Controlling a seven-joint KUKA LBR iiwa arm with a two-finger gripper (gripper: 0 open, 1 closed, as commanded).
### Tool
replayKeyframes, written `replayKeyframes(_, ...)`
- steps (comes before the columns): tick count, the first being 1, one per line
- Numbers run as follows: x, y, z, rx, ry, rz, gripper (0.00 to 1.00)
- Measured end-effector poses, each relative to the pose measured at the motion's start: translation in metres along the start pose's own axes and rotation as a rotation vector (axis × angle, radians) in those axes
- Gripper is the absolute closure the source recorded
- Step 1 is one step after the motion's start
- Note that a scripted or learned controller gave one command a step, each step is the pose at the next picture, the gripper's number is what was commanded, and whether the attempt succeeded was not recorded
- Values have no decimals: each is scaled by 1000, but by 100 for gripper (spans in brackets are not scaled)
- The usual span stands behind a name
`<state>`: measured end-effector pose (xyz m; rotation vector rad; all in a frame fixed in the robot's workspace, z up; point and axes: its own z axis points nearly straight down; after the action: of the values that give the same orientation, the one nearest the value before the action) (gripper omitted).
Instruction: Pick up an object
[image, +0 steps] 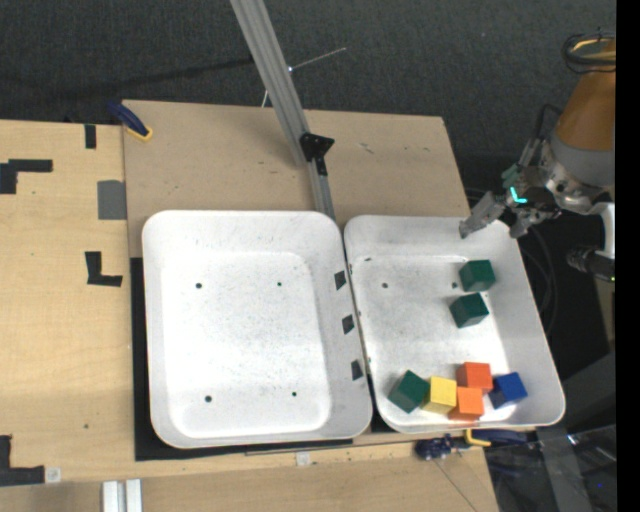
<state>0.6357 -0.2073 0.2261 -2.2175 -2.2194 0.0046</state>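
Observation:
Several small blocks lie in the right bin (410, 300). Two dark green blocks (477, 274) (468, 309) sit close together near its right wall. At the front right corner a green block (408, 390), a yellow block (441, 391), two orange blocks (476, 376) (468, 401) and a blue block (508, 388) are bunched together. My gripper (497, 220) hangs over the bin's back right corner, above and behind the two green blocks. It is open, with nothing between its fingers.
The left bin (240, 320) stands beside the right one, touching along the middle. A slanted metal pole (285, 90) with a black clamp rises behind the bins. A blue-and-yellow tool (130, 120) lies at the bench's back left.

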Motion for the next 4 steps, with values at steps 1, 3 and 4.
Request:
replayKeyframes(1, 0, 1, -3, -3, -2, -1, 0)
replayKeyframes(3, 7, 12, 108, 2, -1, -2, 0)
replayKeyframes(4, 8, 11, 136, -1, -2, -2, 0)
